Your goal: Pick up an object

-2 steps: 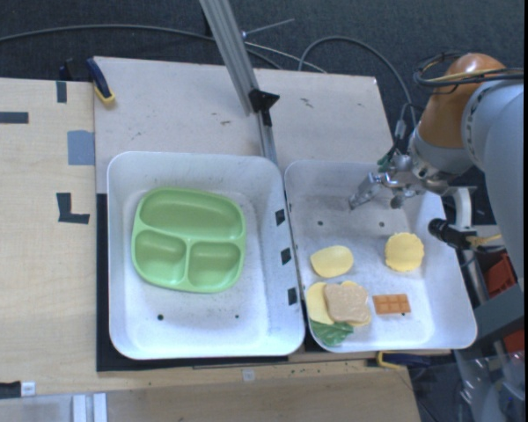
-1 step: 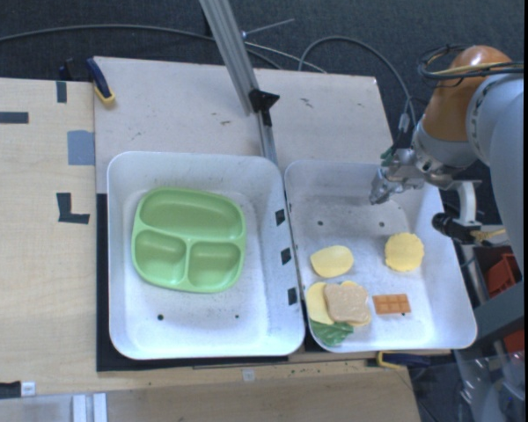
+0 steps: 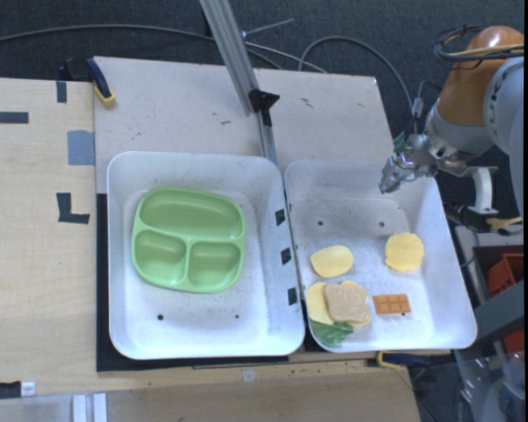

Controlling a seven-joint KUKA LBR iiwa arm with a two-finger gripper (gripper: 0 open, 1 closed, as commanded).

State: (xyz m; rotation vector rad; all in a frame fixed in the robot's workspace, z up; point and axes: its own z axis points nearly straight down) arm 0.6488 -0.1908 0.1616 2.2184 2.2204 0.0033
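The right bin (image 3: 440, 236) holds toy food. A yellow round piece (image 3: 404, 252) lies toward its right side, and a pale yellow oval piece (image 3: 332, 260) sits near the middle. A tan bread slice (image 3: 347, 304) rests on a yellow and green stack (image 3: 324, 322) at the front, with a small orange waffle block (image 3: 391, 304) beside it. My gripper (image 3: 392, 180) hangs over the bin's back right corner, above and behind the yellow round piece. I see nothing between its fingers.
The left bin (image 3: 123, 236) holds a green divided plate (image 3: 190, 239). A slanted metal rail (image 3: 233, 47) runs down to the gap between the bins. Cables cross the dark floor behind the bench. A yellow-handled tool (image 3: 100, 81) lies at the back left.
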